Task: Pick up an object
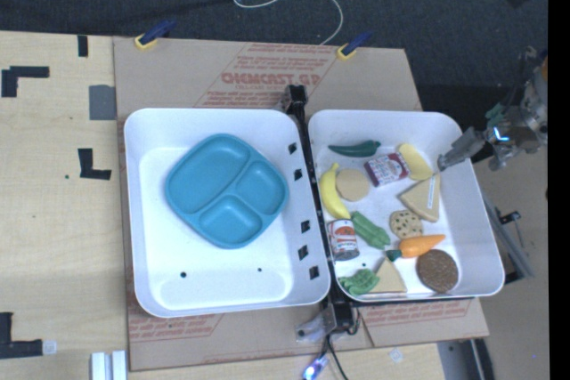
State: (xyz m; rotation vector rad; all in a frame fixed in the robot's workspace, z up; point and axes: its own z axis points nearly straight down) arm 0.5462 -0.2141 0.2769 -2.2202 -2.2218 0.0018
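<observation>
Down at the near edge of the right bin (485, 227) sits a round brown cookie (437, 270), with an orange carrot (419, 246) just above it and some green leafy stuff (360, 282) off to its left. Rest of that bin is a jumble of toy food: banana (331, 191), green chili pepper (355, 149), a little can (344, 239), a cheese wedge (421, 200), a lemon-looking yellow thing (413, 161).

Gripper (456, 154) is hanging at the bin's far right rim, and honestly I can't tell if it's spread or pinched, too blurry. Nothing visibly in it.

Key bit: everything pickable lies to the left of the gripper and a bit toward the camera. Closest candidates look like the lemon thing and the cheese wedge, both near it. Cheese wedge's long side runs roughly up-down along the bin's right side.

Left of that bin is another white bin (142, 191) holding a blue divided plate (226, 190), all on a cardboard sheet (267, 76) over a wood bench (53, 218).
</observation>
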